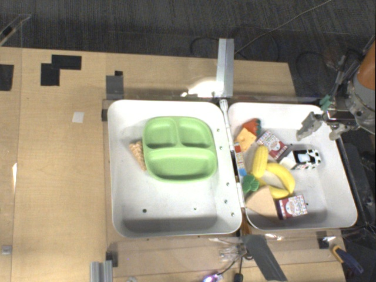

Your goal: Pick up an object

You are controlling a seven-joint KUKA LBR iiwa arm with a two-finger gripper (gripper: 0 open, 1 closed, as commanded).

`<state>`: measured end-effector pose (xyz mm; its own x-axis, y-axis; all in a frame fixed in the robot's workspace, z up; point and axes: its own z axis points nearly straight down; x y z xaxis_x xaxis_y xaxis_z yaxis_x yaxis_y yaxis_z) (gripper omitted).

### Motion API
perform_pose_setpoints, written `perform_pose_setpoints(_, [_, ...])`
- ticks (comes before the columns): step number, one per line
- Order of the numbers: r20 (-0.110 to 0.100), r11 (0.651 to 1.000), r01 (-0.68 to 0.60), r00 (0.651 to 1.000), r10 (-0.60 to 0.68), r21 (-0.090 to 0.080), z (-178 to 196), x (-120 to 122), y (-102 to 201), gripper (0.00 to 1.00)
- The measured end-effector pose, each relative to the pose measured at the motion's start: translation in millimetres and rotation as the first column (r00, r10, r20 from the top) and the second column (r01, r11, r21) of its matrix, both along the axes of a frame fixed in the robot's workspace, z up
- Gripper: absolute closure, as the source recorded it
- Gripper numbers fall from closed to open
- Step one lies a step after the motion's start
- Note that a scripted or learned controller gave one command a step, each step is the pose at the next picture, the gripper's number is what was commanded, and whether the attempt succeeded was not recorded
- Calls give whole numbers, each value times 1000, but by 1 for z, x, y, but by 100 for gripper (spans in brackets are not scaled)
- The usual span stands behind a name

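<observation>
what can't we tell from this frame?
- Gripper: small and blurred over the right bin; open or shut unclear.
- Arm: cut off by the right edge.
- Cracker: partly hidden under the green tray.
- Carton print: too small to read.

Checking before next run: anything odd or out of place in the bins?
One thing: a tan item in the left bin is partly tucked under the green tray. Toys in the right bin lie jumbled but contained.

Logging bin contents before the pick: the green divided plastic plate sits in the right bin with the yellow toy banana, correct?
Not quite. The camera view shows the green divided plastic plate in the left white bin; the yellow toy banana lies in the right white bin, among other toys.
</observation>
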<state>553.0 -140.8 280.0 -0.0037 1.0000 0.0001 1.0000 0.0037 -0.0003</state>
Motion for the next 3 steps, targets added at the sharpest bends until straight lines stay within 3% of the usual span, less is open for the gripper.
perform_pose_setpoints(1, [-1, 994, -108, 994, 108, 1, -136, -40, 9, 0])
perform_pose_setpoints(2, [12, 991, -137, 991, 137, -3, -190, -6, 25, 0])
perform_pose_setpoints(3, [17, 990, -139, 990, 139, 2, -180, -3, 28, 100])
